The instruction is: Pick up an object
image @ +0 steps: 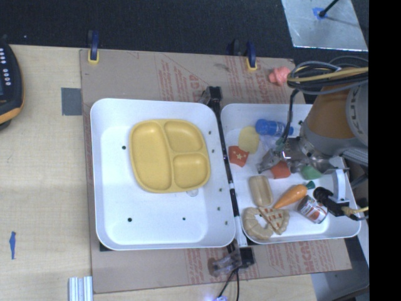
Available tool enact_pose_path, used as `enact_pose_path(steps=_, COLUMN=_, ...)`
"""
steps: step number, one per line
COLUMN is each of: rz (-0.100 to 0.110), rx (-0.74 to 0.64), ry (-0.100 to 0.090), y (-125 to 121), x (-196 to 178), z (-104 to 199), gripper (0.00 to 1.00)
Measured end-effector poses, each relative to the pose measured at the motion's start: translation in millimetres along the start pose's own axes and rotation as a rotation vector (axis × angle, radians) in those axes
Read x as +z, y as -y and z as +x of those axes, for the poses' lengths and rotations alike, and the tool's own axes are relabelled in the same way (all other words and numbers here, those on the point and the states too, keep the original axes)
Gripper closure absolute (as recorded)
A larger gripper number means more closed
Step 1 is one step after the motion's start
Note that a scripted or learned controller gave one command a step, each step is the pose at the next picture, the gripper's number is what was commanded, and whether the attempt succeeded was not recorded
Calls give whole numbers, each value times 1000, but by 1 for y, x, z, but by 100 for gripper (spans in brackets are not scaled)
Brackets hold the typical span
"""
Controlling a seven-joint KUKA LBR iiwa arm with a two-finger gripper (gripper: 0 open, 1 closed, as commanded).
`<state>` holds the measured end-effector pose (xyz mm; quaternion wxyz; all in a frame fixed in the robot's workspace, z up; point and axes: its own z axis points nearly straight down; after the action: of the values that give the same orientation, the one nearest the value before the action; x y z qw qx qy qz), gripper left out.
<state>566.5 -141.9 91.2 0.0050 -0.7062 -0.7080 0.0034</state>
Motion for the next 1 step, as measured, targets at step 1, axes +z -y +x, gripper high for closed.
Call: enact_pose_path(steps=1, rz=-7, rx=-2, ry=3, y=-4, x=-11, z=-2, gripper=100)
